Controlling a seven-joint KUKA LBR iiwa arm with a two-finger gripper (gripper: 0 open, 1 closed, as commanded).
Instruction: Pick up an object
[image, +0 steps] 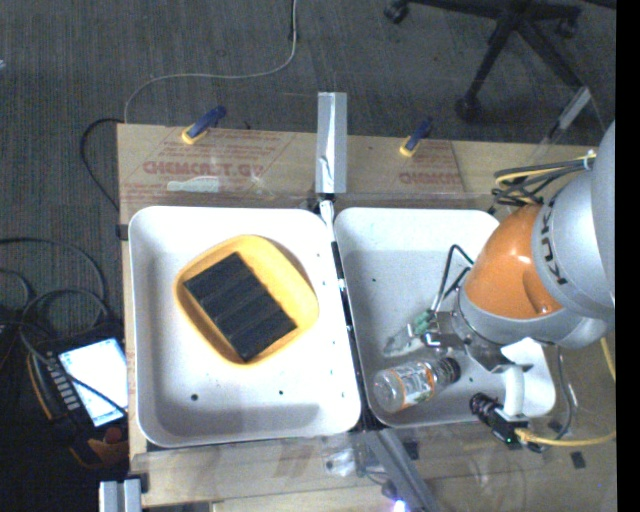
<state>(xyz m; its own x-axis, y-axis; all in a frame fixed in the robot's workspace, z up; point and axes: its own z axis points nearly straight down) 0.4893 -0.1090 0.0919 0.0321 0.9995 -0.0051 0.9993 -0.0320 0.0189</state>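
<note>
A clear plastic bottle (412, 383) with a dark cap and an orange label lies on its side near the front of the right bin (400, 250). In the left bin (160, 400) a yellow dish (295, 272) holds a black ribbed block (240, 305). My gripper (428, 333) hangs low in the right bin, just above and right of the bottle, under the orange wrist band (505, 275). Nothing shows plainly between its tips.
A metal divider post (331, 140) stands at the back between the bins. Two clamps (203, 123) with blue handles hold the board behind them. Cables run along the arm at the right. A phone (90, 375) lies on the floor at the left.
</note>
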